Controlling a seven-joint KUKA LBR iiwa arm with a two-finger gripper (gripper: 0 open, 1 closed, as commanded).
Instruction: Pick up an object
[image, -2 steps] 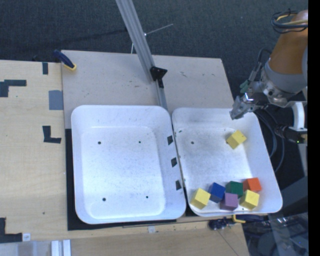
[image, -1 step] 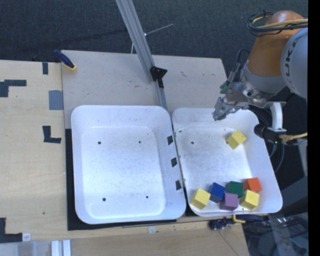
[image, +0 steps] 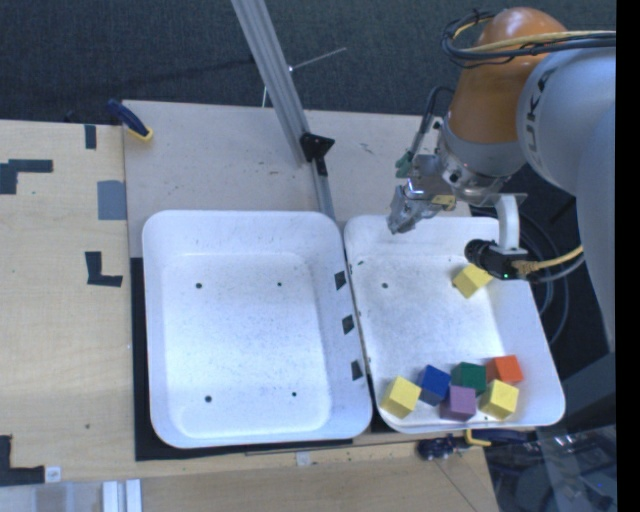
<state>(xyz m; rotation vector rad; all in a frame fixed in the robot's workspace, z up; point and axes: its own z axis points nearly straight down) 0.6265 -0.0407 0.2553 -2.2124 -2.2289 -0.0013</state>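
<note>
arm (image: 575, 110): grey smooth casing, rounded links
band (image: 505, 75): orange, glossy, bulbous, above wrist
cables (image: 520, 40): thin black and yellow, looped over the orange band
gripper (image: 405, 218): small metal grey head, green bits beside it
</note>
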